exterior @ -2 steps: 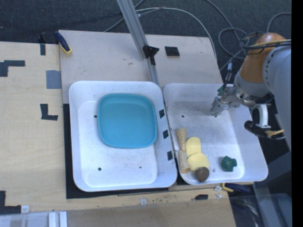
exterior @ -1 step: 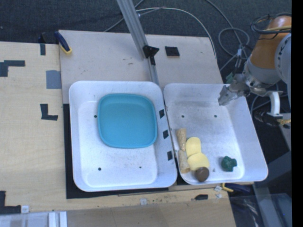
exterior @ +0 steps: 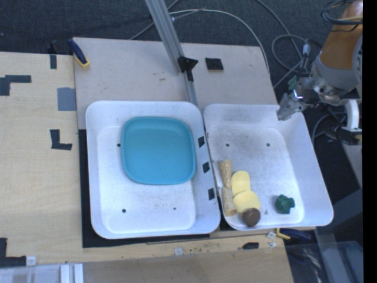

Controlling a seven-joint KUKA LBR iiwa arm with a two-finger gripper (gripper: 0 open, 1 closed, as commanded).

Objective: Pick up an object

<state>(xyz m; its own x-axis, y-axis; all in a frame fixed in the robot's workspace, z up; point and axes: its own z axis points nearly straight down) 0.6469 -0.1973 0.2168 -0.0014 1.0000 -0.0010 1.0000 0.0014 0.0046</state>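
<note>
white right bin [exterior: 306, 158] lies mostly bare, fingers [exterior: 287, 108] above its far-right rim.

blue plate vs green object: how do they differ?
The blue plate lies in the left bin; the green object sits in the right bin, near its front right corner. The plate is large, flat and rounded-square; the green object is small and lumpy. Both rest untouched, away from the gripper.

The two bins [exterior: 106, 217] look like smooth white plastic, speckled with dark grime. The blue plate [exterior: 158, 150] is matt, even plastic. The desk [exterior: 35, 158] shows pale wood grain, and the slanted pole [exterior: 168, 31] looks like dull grey metal.
</note>
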